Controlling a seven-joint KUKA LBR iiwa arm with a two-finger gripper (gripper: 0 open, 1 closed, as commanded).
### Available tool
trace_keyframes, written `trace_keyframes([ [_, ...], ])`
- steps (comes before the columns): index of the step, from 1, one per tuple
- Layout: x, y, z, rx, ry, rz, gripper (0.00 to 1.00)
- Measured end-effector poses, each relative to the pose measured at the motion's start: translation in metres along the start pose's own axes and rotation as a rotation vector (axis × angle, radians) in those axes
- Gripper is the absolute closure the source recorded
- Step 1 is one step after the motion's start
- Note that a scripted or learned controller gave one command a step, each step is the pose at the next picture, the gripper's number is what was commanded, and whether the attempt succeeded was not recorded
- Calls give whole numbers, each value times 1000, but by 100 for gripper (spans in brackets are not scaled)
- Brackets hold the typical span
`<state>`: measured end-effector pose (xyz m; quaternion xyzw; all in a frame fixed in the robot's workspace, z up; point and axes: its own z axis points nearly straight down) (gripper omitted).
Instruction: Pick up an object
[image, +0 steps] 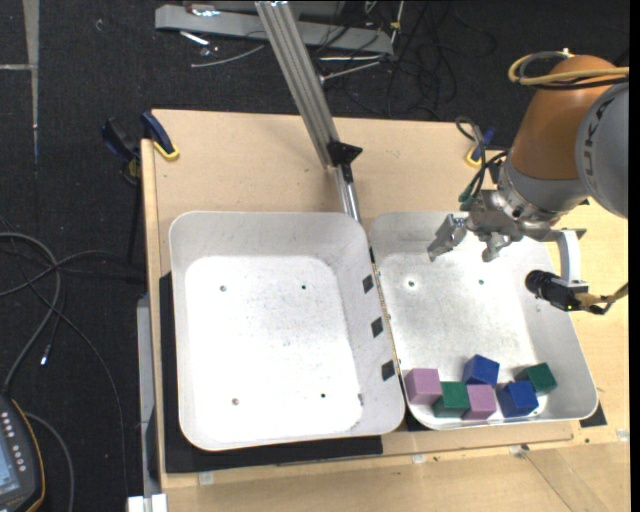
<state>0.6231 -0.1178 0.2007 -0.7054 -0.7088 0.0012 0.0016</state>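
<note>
Several small blocks lie bunched at the near edge of the right bin (450, 300): a purple block (423, 384), a green block (454, 398), a blue block (481, 369), a second purple one (482, 401), another blue one (518, 398) and a dark green one (541, 377). My gripper (467, 243) hangs over the far part of that bin, well away from the blocks. Its two fingers stand apart, open, with nothing between them.
The left bin (200, 240) lies beside the right one, with small black clips along the shared rim. A slanted metal bar (310, 90) reaches in from the back toward the bins' junction. Clamps sit at the bench's far corners.
</note>
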Motion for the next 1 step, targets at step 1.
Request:
trace_keyframes([
  [1, -14, 40, 18, -7, -2, 0, 0],
])
